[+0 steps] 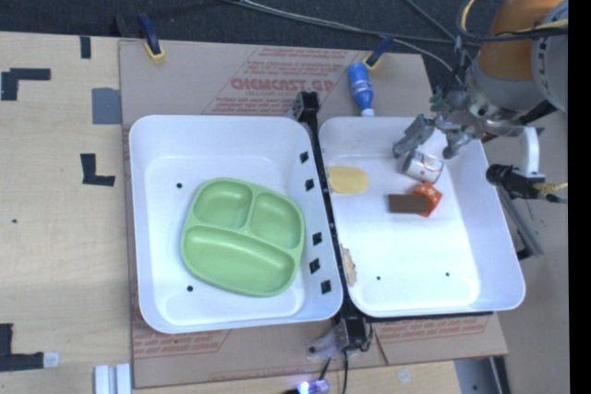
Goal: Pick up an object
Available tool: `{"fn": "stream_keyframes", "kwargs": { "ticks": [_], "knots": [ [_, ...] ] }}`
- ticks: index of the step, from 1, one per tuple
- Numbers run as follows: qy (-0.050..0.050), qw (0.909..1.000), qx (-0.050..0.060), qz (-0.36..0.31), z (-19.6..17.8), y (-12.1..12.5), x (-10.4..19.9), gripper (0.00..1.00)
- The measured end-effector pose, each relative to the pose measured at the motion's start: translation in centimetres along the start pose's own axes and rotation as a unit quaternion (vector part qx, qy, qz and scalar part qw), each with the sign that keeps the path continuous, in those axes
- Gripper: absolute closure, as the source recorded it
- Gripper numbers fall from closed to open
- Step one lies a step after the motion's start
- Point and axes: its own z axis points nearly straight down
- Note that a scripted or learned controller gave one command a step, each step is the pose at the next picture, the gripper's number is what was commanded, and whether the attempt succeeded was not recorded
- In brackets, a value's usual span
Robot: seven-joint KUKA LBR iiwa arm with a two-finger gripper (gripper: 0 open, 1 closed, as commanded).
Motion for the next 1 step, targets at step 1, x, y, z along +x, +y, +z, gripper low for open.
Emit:
{"fn": "stream_keyframes", "kwargs": {
  "ticks": [1],
  "knots": [
    [-0.001, 1.0, -0.007, -0.002, -0.83, 0.3, 0.04, 0.0]
  ]
}}
